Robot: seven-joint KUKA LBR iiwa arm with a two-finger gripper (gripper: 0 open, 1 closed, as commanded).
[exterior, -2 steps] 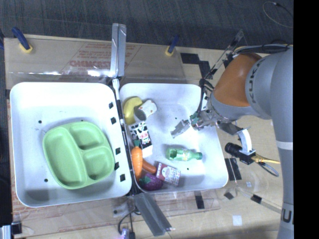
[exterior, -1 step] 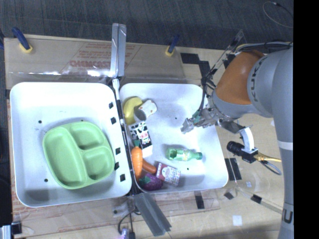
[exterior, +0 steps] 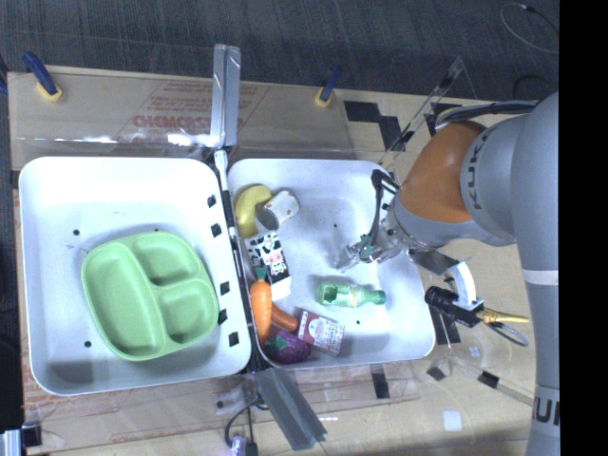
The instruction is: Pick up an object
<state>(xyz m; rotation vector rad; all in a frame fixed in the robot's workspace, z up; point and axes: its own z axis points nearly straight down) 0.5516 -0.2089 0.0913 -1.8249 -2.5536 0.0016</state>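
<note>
Pick not done. Grey two-finger gripper (exterior: 363, 250) low in right white bin (exterior: 313, 174), just above green plastic bottle (exterior: 350, 296); jaw state unclear, nothing visibly gripped.

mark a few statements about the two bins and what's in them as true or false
1. The green divided tray lies in the left bin. True.
2. The green bottle stands upright. False: it lies on its side in the right bin.
3. The carrot lies near the wall between the bins. True.
4. The gripper is over the left bin. False: it is over the right bin, just above the bottle in the picture.
</note>
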